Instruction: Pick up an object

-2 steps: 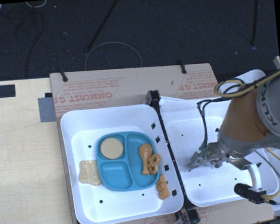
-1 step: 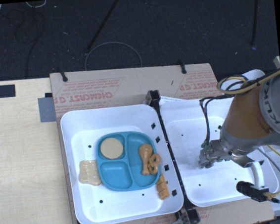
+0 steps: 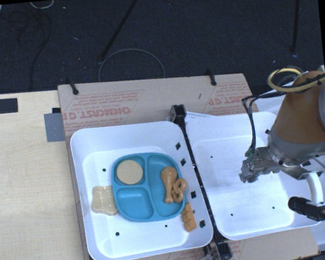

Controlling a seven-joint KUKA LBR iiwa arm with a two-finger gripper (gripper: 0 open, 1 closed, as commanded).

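A blue divided plate lies in the left bin. On it rest a round tan cookie and a brown pretzel-like piece. A pale toast-shaped piece lies against the plate's left side. A small orange-brown piece sits off the plate's lower right corner. My gripper hangs over the middle of the right bin, well apart from all these objects. Nothing shows between its fingers.
A black divider strip runs between the two bins. Both bins rest on a cardboard sheet over a wooden bench. The arm's orange band fills the right bin's far right side.
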